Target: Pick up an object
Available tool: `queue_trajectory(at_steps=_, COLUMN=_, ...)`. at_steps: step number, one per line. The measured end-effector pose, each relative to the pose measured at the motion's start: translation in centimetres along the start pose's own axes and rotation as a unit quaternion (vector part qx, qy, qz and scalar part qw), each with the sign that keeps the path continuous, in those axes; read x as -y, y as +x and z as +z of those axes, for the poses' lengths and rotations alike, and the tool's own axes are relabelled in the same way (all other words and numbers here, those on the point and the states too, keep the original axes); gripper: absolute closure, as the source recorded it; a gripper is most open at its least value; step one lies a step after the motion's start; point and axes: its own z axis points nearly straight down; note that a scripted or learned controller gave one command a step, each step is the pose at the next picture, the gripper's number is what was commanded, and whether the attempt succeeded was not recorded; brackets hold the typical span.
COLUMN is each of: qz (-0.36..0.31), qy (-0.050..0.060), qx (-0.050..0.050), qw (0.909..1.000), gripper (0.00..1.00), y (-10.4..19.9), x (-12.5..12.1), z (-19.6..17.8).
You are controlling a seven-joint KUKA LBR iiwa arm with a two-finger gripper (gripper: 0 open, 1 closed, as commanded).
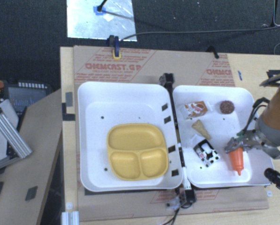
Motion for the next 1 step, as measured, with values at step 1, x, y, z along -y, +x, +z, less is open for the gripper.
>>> queue_trajectory(at_steps=1, qz=-0.002, qy=-0.002, qx=0.001, qw=1.0, gripper=1.0, y=0.05, x=-0.79, z=-6.25)
